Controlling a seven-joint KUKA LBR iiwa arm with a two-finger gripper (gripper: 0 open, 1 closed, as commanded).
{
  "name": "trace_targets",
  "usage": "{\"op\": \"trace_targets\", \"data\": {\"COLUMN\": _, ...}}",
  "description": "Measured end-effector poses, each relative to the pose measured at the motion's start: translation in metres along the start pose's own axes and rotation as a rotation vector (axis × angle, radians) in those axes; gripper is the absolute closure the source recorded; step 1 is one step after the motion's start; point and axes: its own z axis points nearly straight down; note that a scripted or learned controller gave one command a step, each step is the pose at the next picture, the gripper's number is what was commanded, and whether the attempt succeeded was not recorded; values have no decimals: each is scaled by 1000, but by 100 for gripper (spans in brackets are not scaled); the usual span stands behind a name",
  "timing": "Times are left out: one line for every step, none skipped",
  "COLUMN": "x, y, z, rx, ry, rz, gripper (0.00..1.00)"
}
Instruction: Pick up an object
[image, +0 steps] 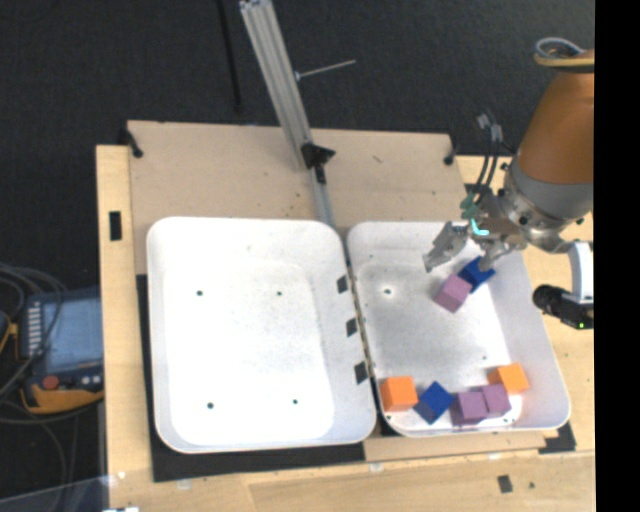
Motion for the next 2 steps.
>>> {"op": "trace_targets", "data": {"x": 0, "y": 1, "z": -2, "rx": -4, "ry": -1, "rz": 1, "gripper": 0}}
{"op": "trace_targets", "data": {"x": 5, "y": 2, "z": 59, "rx": 2, "ry": -2, "rz": 5, "gripper": 0}}
